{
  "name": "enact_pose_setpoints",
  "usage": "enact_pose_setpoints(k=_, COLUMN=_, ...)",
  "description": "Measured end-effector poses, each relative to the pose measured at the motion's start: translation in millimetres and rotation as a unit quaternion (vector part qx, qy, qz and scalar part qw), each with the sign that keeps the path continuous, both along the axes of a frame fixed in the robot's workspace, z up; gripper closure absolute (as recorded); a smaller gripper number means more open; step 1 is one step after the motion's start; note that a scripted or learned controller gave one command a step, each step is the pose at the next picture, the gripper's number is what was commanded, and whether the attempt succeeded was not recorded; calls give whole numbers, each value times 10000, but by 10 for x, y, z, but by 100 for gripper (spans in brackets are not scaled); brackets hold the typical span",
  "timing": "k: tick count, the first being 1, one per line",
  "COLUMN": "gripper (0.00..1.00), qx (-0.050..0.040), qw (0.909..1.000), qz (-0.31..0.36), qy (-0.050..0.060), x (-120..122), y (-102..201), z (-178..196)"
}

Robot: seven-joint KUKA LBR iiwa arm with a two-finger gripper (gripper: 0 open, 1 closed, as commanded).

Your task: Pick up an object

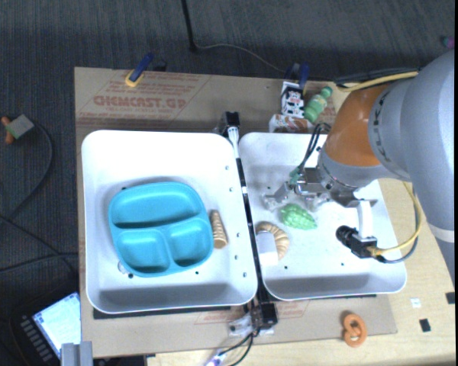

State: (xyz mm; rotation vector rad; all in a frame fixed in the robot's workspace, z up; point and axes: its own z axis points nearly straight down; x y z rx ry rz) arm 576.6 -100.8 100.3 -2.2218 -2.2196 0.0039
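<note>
Over the right bin (328, 271), seen from the overhead camera, the grey arm (435, 128) reaches in from the right. Its gripper (296, 197) sits low near the middle of the bin floor. Whether it is open or closed, or has hold of anything, cannot be told from this angle. A crinkled green toy (298, 217) lies on the bin floor just below the gripper in the view, either close to it or touching it; which of the two cannot be told. A tan bread roll (275, 237) lies near the green toy, toward the wall shared with the left bin (137, 139). The left bin holds a blue divided plate (159, 226), and a small brown roll (217, 229) lies just beside the plate's right edge. On the bench in front of the right bin rests an orange ring (354, 328).
</note>
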Motion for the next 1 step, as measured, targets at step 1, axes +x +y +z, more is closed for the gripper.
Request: enact_pose_setpoints(k=1, gripper=100, qx=1, qw=10000, qz=0, qy=2, x=1, y=0, z=96)
